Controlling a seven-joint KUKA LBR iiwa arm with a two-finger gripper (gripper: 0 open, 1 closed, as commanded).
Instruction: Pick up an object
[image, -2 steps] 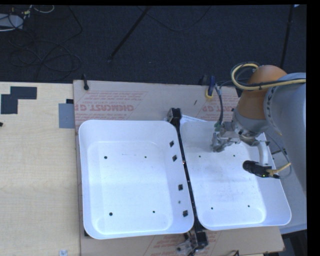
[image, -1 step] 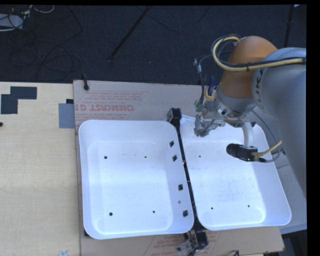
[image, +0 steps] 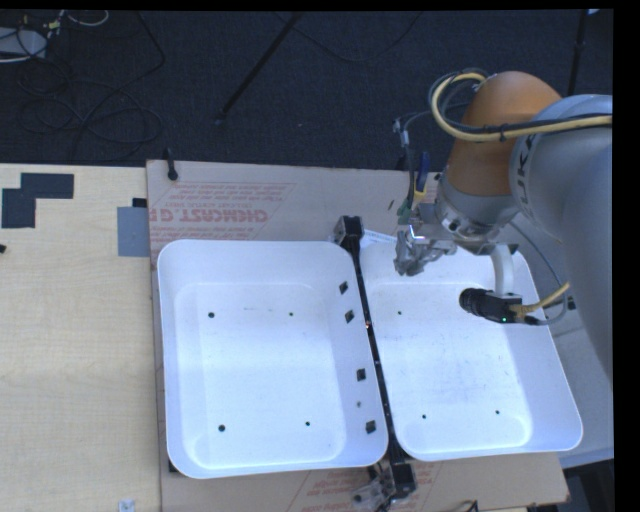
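Gripper (image: 412, 255) hovers over right bin's (image: 470, 390) far corner; you cannot tell its opening. Approach step: next, pick a target and descend.

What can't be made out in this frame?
In the camera view:
- Pincer: small, blurred; any held object can't be told.
- Right bin: far right corner hidden by the arm.
- Dots on left bin floor: too small to identify.
- Cardboard sheet: lower print cut by frame edge.
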